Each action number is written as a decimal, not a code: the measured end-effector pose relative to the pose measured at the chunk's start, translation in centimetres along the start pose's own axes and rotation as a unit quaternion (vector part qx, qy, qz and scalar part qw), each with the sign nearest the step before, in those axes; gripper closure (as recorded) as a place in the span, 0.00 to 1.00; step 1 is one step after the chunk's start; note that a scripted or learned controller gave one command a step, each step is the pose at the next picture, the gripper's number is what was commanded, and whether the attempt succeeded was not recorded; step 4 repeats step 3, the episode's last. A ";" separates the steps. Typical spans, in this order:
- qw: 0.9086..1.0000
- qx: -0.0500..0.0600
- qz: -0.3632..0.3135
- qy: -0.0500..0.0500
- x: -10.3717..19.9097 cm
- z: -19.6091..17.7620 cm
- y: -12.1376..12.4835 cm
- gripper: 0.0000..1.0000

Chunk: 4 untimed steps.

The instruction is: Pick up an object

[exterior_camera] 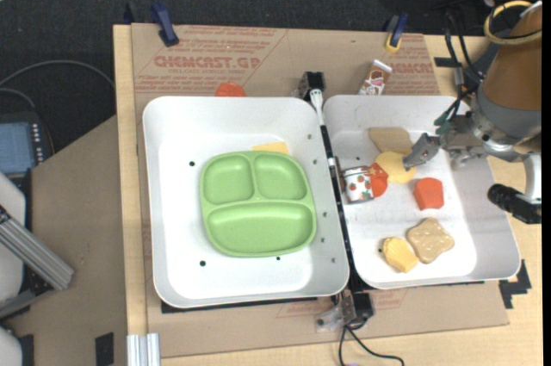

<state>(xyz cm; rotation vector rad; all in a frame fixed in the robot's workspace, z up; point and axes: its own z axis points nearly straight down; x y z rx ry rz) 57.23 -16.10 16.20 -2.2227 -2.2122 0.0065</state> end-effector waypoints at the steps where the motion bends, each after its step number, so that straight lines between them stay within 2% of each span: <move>1: 1.000 0.000 -0.001 0.001 -2.0 8.2 -1.6 0.00; 2: 1.000 -0.005 -0.002 -0.001 -2.0 6.7 -1.3 1.00; 3: 1.000 -0.006 -0.006 -0.001 3.5 7.7 6.4 1.00; 4: 1.000 -0.006 -0.006 -0.001 3.5 7.7 6.4 1.00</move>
